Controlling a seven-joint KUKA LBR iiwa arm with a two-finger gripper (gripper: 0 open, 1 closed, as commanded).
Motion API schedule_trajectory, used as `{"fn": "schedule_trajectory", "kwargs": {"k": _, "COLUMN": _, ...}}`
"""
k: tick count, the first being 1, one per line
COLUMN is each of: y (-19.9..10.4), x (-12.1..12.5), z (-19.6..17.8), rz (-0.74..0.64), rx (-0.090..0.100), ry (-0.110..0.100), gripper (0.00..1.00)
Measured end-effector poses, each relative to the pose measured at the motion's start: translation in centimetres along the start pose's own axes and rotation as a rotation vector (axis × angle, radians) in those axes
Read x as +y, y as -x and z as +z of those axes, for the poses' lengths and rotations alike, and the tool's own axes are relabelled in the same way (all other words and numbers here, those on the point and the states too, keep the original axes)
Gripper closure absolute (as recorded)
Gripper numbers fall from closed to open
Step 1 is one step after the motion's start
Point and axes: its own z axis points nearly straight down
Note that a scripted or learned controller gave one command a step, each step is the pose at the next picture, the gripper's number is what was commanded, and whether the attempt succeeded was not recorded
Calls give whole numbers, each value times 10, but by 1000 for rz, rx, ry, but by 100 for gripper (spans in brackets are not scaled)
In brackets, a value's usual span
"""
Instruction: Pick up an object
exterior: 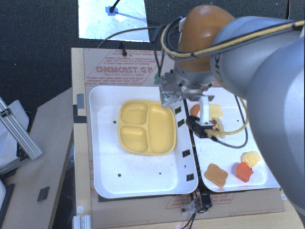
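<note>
Arm [257, 56] comes in from the right side of frame, grey w/ orange band [205, 30] at upper center, taking up most of the upper right. Gripper [170, 100] sits at frame center, just above the divide btwn the two bins, tip at the upper right corner of the yellow divided plate [147, 127]. Can't tell how far open the hand is; nothing visibly held in it.

Left bin [102, 175]: the yellow plate, 3 compartments, lies flat in the upper middle, rest of the floor bare white.

Right bin [228, 185]: small items, all apart from the gripper. Orange-red round piece [195, 110] and pale yellow piece [215, 111] near the bin's top, just right of the wrist hardware, partly hidden by a white part [205, 109] of the tool. Toast-like brown slice [216, 175] at bottom center of that bin. Red-orange block [243, 171] just right of it, w/ a yellow corn-like piece [251, 158] touching or just above it, can't tell which.

Cables [228, 137] loop from the wrist over the right bin. Cardboard sheet [119, 68] w/ red print lies under both bins; a shiny panel [112, 13] at upper left.
</note>
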Motion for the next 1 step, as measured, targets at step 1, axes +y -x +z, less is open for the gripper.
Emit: {"fn": "schedule_trajectory", "kwargs": {"k": 1, "y": 4, "x": 0, "z": 0, "rz": 7, "rx": -2, "ry": 0, "gripper": 0}}
